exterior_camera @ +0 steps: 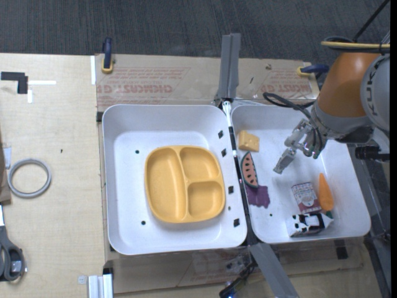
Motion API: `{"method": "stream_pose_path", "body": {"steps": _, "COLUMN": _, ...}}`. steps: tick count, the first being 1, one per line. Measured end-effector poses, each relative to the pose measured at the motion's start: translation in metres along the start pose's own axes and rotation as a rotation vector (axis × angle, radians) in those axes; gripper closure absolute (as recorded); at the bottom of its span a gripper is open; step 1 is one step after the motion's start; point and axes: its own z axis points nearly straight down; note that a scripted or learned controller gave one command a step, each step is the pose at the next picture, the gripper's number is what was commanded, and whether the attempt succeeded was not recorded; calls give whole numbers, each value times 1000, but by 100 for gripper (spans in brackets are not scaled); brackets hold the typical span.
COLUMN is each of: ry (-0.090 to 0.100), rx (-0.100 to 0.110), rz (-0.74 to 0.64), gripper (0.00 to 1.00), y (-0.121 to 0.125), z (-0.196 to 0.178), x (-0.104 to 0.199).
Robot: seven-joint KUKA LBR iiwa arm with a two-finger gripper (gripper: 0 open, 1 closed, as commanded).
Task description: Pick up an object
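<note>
We see a pale bench (49, 228) against dark carpet (155, 11), bearing 2 white bins, the left bin (118, 185) holding a yellow tray (184, 183), the right bin (347, 222) a carrot (325, 192) beneath the gripper (296, 151), fingers released.

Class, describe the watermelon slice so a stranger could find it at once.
Start at the right-hand white bin. Along its left wall, just below the yellow cheese block, lies the watermelon slice, with a purple piece beneath it. It alone is a red crescent with dark seeds.
</note>
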Motion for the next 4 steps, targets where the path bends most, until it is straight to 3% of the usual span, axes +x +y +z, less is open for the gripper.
{"method": "stream_pose_path", "body": {"steps": 1, "ry": 1, "rx": 1, "rz": 340, "gripper": 0, "y": 52, "z": 16, "x": 4}}
{"method": "stream_pose_path", "body": {"steps": 2, "ry": 0, "rx": 2, "rz": 692, "gripper": 0, "y": 41, "z": 16, "x": -39}}
{"method": "stream_pose_path", "body": {"steps": 3, "ry": 0, "rx": 3, "rz": 1055, "gripper": 0, "y": 66, "z": 16, "x": -22}}
{"method": "stream_pose_path", "body": {"steps": 4, "ry": 4, "rx": 6, "rz": 1267, "gripper": 0, "y": -12, "z": 17, "x": 88}}
